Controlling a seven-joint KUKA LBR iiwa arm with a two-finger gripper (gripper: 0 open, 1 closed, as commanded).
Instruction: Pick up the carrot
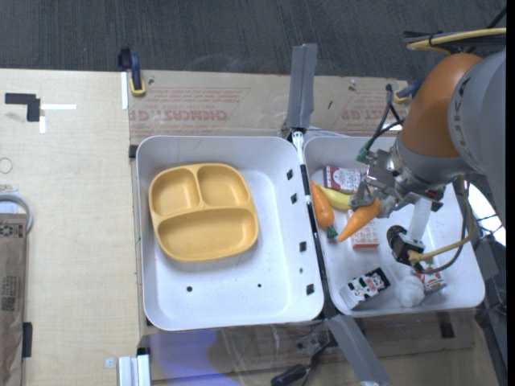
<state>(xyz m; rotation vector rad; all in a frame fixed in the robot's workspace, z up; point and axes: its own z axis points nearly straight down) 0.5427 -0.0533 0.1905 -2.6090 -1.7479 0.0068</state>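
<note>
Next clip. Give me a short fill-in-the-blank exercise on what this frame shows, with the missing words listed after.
1. The yellow three-compartment plastic plate lies in the ____ white bin.
2. The loose orange toy carrot with a green end lies in the ____ white bin.
3. The second orange toy carrot slants under the hand of the ____ arm.
4. The yellow banana lies ____ the loose carrot.

Missing words: left; right; grey; beside

I see 2 bins side by side: the left bin (153, 296) holds a divided plate (203, 211); in the right bin (467, 288), 2 carrots (322, 206) lie left of the gripper (376, 201), a small carton (364, 287) nearer the front.
</note>
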